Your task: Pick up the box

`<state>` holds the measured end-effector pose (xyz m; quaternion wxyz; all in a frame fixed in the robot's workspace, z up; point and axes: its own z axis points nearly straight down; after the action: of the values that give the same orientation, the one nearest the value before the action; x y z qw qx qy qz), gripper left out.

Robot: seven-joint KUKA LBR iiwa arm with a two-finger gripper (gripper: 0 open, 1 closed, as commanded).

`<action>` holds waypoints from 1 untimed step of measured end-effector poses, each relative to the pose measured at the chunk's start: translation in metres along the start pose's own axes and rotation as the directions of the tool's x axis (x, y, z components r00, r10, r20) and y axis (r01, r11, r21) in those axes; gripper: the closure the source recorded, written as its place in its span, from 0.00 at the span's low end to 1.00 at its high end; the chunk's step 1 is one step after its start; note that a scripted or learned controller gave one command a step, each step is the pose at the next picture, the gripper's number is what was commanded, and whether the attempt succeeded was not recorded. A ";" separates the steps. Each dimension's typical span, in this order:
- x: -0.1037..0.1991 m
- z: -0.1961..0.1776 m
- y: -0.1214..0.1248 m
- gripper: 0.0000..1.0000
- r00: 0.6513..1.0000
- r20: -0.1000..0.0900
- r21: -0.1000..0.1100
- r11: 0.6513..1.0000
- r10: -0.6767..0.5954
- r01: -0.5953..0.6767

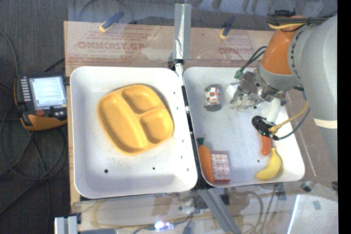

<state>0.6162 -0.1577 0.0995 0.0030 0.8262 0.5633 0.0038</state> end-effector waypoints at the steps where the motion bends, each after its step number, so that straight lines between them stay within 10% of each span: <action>1: 0.010 -0.011 0.036 1.00 0.962 0.003 0.025 0.961 -0.274 0.274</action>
<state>0.6534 -0.1619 0.1112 -0.0048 0.7402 0.6723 -0.0063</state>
